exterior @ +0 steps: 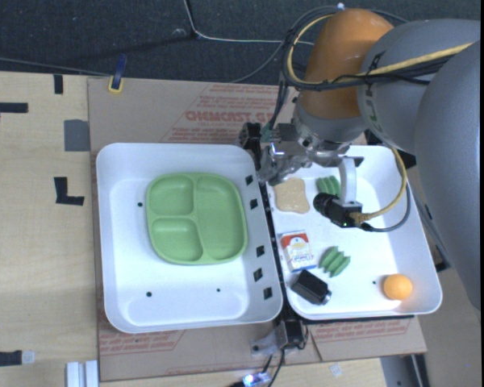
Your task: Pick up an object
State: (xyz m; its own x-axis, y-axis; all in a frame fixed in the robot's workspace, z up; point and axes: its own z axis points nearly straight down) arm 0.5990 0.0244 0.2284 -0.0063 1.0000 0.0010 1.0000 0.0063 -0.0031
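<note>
My gripper [281,166] hangs over the far left corner of the right bin [411,297], just above a tan slice of bread [292,196]. I cannot tell its state. Nearer in that bin lie a small red-and-white packet [297,250], green pea pods [335,260], a black block [312,286] and an orange ball [397,287]. The left bin [117,240] holds a green divided plate [197,218].

The grey arm's gripper [284,161] hangs low over the right white bin's [411,216] near-left corner, just above a tan bread-like slice [292,196]. Nearby lie green pods [334,260], a small red-and-white packet [297,250], a black block [311,286] and an orange ball [397,287] (well apart). The left white bin [117,240] holds a green divided plastic plate [197,218].
</note>
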